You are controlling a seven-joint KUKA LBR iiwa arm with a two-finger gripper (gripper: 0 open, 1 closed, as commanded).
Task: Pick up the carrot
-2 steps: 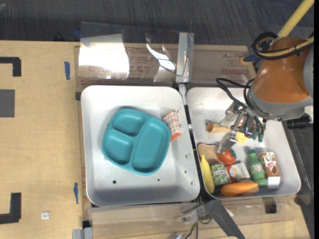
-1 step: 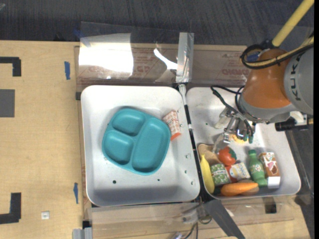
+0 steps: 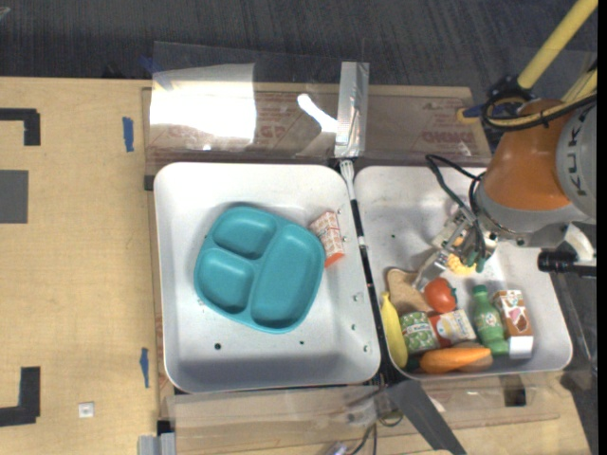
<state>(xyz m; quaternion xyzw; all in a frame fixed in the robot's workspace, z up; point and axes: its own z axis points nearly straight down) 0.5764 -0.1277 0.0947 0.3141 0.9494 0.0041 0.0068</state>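
Plywood table (image 3: 66, 282) over dark carpet (image 3: 237, 8). I see the carrot (image 3: 456, 357) lying crosswise at the right bin's (image 3: 398, 197) near wall, leafy end rightward. End effector (image 3: 463, 246): grip state unreadable.

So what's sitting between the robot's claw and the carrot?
In the camera view, a red tomato and a small white packet lie between the gripper and the carrot.

Glossy plastic carrot (image 3: 456, 357), matt teal plastic tray (image 3: 258, 267), smooth white bins (image 3: 180, 254).
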